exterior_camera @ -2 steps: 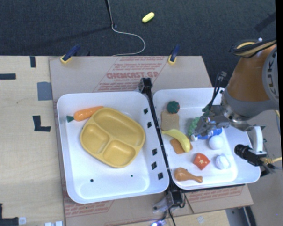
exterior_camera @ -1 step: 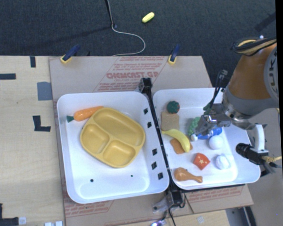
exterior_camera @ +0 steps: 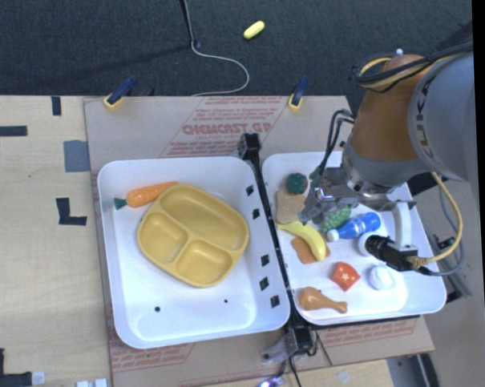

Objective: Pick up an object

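My gripper [exterior_camera: 318, 207] hangs low over the right bin [exterior_camera: 416, 301], just above a tan bread slice [exterior_camera: 289, 205] and a yellow banana [exterior_camera: 307, 239]. A green leafy piece [exterior_camera: 337, 218] and a blue bottle [exterior_camera: 358, 225] lie right beside it. Further toward the front of the bin lie a red strawberry-like piece [exterior_camera: 344, 276], a white round item [exterior_camera: 380, 278] and a brown chicken drumstick [exterior_camera: 319, 300]. A green round item [exterior_camera: 296, 181] sits at the bin's back left. Nothing is visibly held.
The left bin [exterior_camera: 127, 314] holds a yellow divided plate [exterior_camera: 193, 233] and an orange carrot [exterior_camera: 149, 194]. A black divider [exterior_camera: 264, 220] runs between the bins. The arm's wrist and cables [exterior_camera: 405, 246] crowd the right bin's far side. A yellow object [exterior_camera: 254, 29] lies off the bench.
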Robot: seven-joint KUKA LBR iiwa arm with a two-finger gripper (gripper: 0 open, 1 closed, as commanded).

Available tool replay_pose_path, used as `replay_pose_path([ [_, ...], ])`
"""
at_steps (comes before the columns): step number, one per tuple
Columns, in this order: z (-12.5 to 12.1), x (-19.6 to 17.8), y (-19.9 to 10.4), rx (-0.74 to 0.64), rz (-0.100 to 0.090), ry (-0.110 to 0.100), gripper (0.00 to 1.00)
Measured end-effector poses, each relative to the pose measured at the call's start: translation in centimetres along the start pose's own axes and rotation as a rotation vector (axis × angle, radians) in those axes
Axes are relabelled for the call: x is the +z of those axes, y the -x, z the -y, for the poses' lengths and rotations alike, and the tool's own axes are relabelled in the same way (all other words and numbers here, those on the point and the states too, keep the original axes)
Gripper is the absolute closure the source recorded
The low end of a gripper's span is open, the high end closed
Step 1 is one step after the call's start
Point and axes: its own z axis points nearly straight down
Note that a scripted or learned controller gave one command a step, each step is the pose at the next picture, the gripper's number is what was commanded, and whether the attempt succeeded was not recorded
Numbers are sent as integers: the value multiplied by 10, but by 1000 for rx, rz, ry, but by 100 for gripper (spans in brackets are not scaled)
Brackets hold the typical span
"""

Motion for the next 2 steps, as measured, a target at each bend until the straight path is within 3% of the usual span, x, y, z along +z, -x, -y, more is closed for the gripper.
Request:
replay_pose_path([
  [2,-31,-9,-118,-1,-1,0,100],
])
